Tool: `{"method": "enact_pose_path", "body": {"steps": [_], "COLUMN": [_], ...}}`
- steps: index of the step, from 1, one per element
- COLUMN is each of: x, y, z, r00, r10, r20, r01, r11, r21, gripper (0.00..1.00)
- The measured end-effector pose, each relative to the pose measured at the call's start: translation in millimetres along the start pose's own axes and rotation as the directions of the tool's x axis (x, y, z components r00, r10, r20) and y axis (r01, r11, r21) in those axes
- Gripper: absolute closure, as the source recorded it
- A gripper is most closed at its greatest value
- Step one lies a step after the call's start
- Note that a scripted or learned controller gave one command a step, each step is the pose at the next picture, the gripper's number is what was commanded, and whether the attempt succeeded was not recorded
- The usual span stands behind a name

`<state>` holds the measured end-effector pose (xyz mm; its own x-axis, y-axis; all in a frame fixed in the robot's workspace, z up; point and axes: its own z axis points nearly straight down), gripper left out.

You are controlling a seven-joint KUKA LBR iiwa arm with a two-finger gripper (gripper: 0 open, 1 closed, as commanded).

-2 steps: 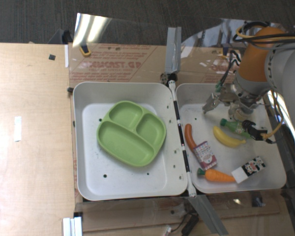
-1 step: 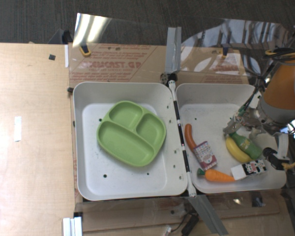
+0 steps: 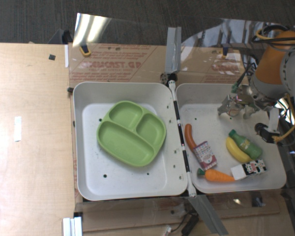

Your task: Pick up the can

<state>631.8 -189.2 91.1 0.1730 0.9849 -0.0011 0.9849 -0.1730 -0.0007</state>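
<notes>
- While my gripper (image 3: 238,107) hangs near right bin's (image 3: 280,181) far edge, can't tell its state.
- Can (image 3: 205,154) lies near left edge, touching hot dog (image 3: 189,136).

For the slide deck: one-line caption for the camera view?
Claw above right bin holding can, carrot, banana; green divided plate in left bin.
</notes>
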Motion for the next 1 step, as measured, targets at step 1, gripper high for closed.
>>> {"method": "enact_pose_path", "body": {"steps": [1], "x": [-11.0], "y": [30.8], "z": [-0.4], "r00": [1.000], "r10": [0.007], "r20": [-0.009], "r01": [-0.007], "r11": [1.000], "r21": [0.005], "gripper": [0.00]}}
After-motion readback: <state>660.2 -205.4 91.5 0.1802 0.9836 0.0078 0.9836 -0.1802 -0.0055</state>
